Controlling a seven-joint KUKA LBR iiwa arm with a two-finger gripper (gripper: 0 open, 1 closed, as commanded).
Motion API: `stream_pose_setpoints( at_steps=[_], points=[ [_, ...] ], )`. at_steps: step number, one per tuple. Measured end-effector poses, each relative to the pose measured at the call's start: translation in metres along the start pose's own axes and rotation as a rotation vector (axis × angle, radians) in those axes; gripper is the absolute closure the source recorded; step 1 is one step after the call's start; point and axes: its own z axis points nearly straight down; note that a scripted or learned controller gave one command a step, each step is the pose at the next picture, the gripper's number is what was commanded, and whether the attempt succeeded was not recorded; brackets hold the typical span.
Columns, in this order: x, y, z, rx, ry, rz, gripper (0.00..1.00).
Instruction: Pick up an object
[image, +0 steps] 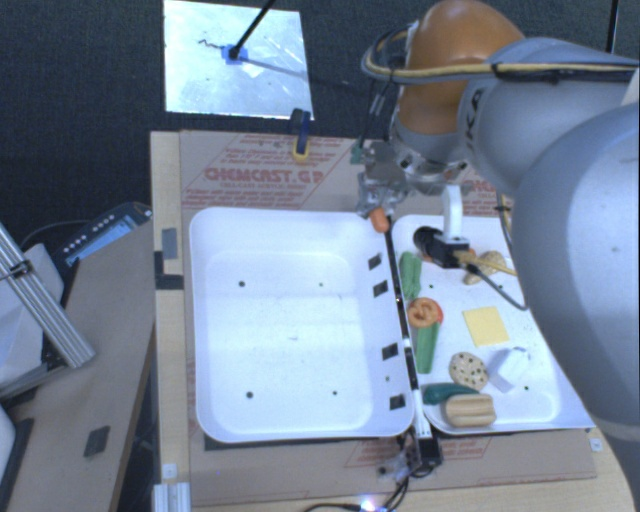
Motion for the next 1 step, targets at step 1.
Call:
stream_pose_setpoints(
  at_steps=[1],
  points=[
    [0.0278, 0.0004, -0.1313, -0.007, 0.002, 0.004, 1.0]
  ],
)
